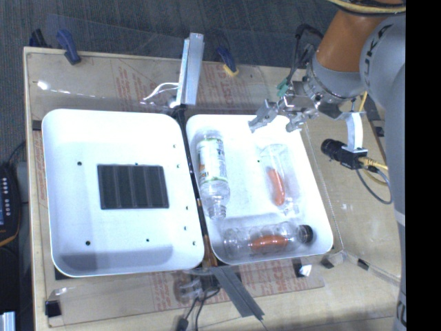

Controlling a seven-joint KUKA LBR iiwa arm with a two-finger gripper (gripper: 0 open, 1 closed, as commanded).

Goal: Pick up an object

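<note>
The right bin holds three clear plastic bottles. One with a green and white label lies along the bin's left side. A second with an orange insert lies right of the middle. A third with an orange insert and a black cap lies across the near wall. My gripper hangs over the bin's far right corner, above and beyond the second bottle, open with nothing between its fingers.
The left bin bears a dark ribbed rectangle on its floor. A metal divider post rises between the bins at the back. Blue clamps grip the bench's far edge.
</note>
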